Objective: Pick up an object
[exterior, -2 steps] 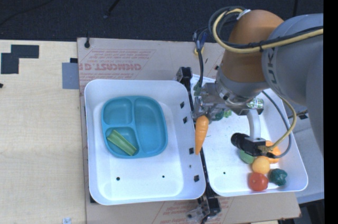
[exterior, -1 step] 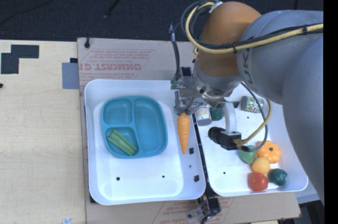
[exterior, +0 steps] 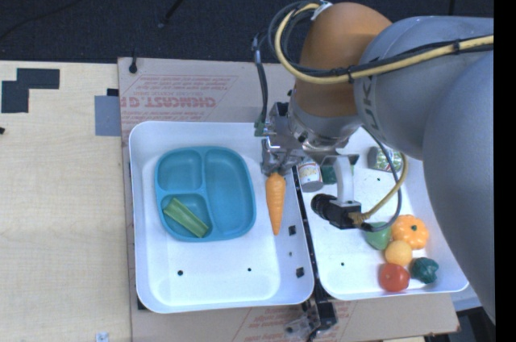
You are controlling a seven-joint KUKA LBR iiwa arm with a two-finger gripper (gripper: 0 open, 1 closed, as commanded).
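The gripper (exterior: 275,163) sits at frame centre above the left bin (exterior: 153,268), with the carrot (exterior: 276,203) hanging from it, thick end up. The fingers appear to pinch only its top, though wrist hardware makes the contact hard to read. With so shallow a hold, the carrot could swing or slip out.
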